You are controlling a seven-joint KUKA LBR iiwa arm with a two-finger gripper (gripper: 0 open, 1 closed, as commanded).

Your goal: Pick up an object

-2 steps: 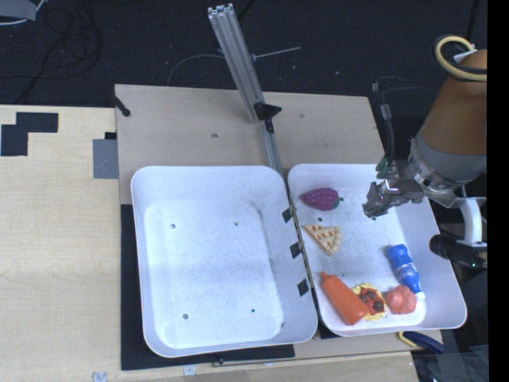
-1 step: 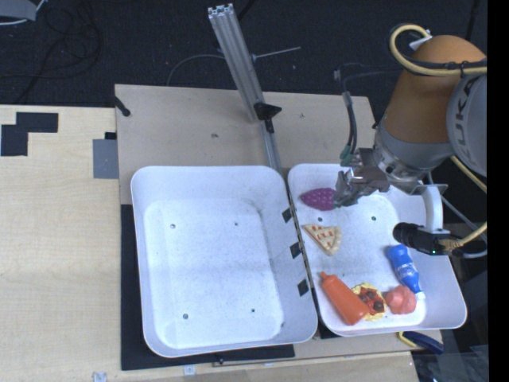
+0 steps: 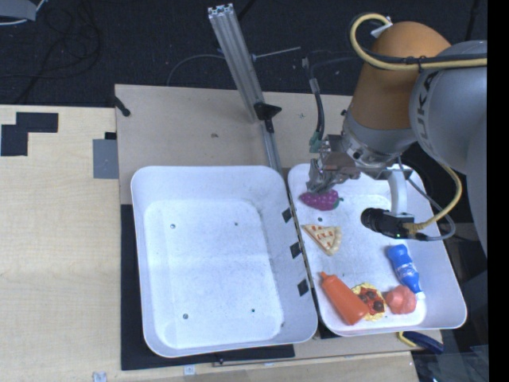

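Observation:
My gripper [image 3: 322,180] hangs over the back left corner of the right bin [image 3: 441,313], at or just above a purple bunch of grapes [image 3: 320,200]. A pizza slice [image 3: 324,237] lies just in front of the grapes. Along the bin's front lie an orange-red bottle [image 3: 342,298], a small yellow and red piece [image 3: 370,297] and a red round item [image 3: 400,301]. At the right side of the bin lies a blue bottle [image 3: 404,267].
The left bin [image 3: 151,213] stands beside the right one, with black clips along the shared edge. A slanted aluminium rail [image 3: 241,58] rises behind the bins, close to the gripper's left. The grey arm fills the upper right.

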